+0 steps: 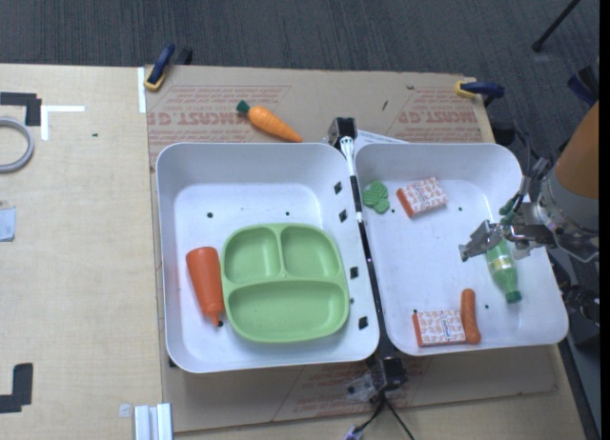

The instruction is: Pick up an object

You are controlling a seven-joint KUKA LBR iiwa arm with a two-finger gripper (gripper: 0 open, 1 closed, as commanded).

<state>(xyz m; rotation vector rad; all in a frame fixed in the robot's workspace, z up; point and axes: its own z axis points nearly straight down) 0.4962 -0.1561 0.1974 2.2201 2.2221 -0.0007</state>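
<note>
Over the right-hand bin (539, 329), near its right wall, the jaws (496, 238) hang at the upper end of a green bottle (503, 269). How far they stand apart cannot be told, nor whether the bottle lies between them or just under them. The bottle lies slanted on the bin floor, its upper end at the jaws and its lower end pointing toward the bin's front right corner.

Taking the green bottle as the mark: a small orange sausage-shaped piece (469, 310) lies just to its lower left, and a red-and-white packet (441, 327) lies beside that piece, close to the bin's front wall. Bare white floor spreads to the bottle's left, toward the bin's middle. Well up and left of the bottle sit a second red-and-white packet (421, 196) and a green toy vegetable (376, 196) by the dividing wall. The right wall runs just beside the bottle, leaving little room on that side.

Farther left of the bottle, the other bin (181, 167) bears a green divided plate (286, 281) and an orange cylinder (204, 283). A toy carrot (270, 122) lies on the worktop (76, 267) beyond both bins.
</note>
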